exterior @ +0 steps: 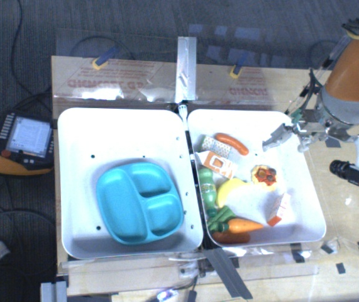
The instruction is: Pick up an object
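While the gripper [286, 134] hovers at the right bin's [305, 187] upper right edge, fingers spread and holding nothing, go for the sausage [231, 143] lying isolated upper centre of that bin.

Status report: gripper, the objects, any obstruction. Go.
Gripper over right bin's far right corner, nothing between its fingers. Toy food piled along bin's left: sausage, carrot, lemon. Blue tray in left bin. No obstruction.
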`<state>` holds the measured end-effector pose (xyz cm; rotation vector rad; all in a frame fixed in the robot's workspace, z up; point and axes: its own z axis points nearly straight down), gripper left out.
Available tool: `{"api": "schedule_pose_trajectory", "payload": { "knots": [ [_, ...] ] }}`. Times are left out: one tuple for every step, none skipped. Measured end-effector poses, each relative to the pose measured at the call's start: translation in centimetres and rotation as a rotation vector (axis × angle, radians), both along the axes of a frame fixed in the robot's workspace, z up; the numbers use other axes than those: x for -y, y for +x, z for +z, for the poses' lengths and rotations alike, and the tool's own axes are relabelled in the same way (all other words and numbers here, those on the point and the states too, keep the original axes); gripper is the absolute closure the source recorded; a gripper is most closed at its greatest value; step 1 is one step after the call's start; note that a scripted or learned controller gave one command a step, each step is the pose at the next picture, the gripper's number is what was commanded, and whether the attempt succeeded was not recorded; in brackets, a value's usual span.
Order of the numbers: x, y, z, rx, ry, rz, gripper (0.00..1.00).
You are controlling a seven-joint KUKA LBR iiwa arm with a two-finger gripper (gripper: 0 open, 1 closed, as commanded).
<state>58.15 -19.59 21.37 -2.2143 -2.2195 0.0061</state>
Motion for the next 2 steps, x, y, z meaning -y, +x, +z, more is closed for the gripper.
{"api": "schedule_pose_trajectory", "payload": {
  "knots": [
    [1.07,-2.38,-11.71,0.005,0.003,-0.015,0.00],
    [1.12,-2.51,-11.34,-0.002,0.006,-0.017,1.00]
  ]
}}
